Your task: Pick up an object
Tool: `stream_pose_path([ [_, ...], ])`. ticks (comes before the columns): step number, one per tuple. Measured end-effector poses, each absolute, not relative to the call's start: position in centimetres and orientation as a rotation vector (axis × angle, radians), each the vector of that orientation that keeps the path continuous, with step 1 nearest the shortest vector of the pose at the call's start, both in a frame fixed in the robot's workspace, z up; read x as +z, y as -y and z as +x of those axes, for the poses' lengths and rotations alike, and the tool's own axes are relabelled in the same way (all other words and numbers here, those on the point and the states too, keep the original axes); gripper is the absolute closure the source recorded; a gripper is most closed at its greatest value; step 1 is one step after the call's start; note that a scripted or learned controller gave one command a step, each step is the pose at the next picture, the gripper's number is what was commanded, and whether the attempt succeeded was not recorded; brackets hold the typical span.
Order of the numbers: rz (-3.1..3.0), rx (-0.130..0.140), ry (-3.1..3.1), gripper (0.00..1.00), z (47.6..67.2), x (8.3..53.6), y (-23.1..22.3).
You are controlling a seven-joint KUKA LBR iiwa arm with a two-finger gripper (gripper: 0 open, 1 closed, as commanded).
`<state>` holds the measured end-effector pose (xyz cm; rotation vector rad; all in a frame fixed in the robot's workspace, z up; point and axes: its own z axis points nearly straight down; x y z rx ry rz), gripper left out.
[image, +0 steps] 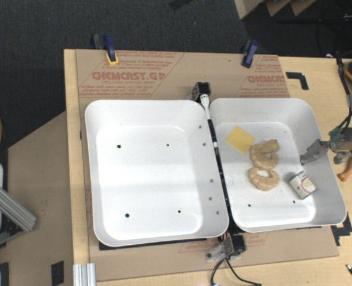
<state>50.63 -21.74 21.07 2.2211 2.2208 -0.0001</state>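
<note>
The right white bin holds a flat yellow square, two tan ring-shaped pastry pieces, one above the other, and a small white container with an orange mark. My gripper comes in low over the bin's right rim, right of the upper pastry and just above the small container. It touches none of them and I see nothing in it.
The left white bin lies beside the right one, with a black hinge strip between them. Both rest on a cardboard sheet held by blue clamps. Cables hang at the right edge.
</note>
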Motion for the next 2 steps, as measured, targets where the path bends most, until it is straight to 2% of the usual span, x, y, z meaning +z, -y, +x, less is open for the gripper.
stream_pose_path([
  [1,2.224,0.010,-2.233,0.00,53.74,8.05,21.91],
  [2,2.220,0.010,-2.231,0.00,53.71,8.51,21.92],
])
